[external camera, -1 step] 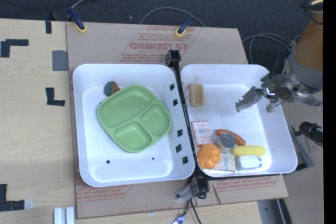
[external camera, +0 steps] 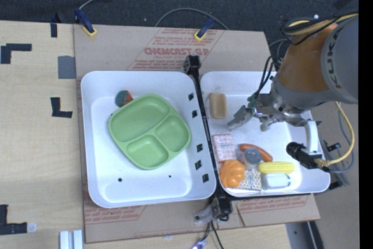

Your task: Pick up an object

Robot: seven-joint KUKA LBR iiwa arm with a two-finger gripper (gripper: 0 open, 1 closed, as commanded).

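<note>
My gripper [external camera: 252,121] hangs over the middle of the right bin [external camera: 245,80], below the arm's orange band. Its two grey fingers [external camera: 238,120] are spread apart with only bare bin floor between them, so it is open. To its left lies a tan block [external camera: 218,105]. In front of it sit a pink-and-white packet [external camera: 224,146], a carrot [external camera: 256,151] with a grey round piece [external camera: 252,156] on it, an orange fruit [external camera: 232,172], a yellow corn cob [external camera: 276,168] and a white item [external camera: 278,181].
The left bin [external camera: 93,125] holds a green divided plate [external camera: 150,131] and a small teal-and-orange object [external camera: 123,97] at its far edge. A black divider [external camera: 199,119] runs between the bins. Cables trail off the arm at the right.
</note>
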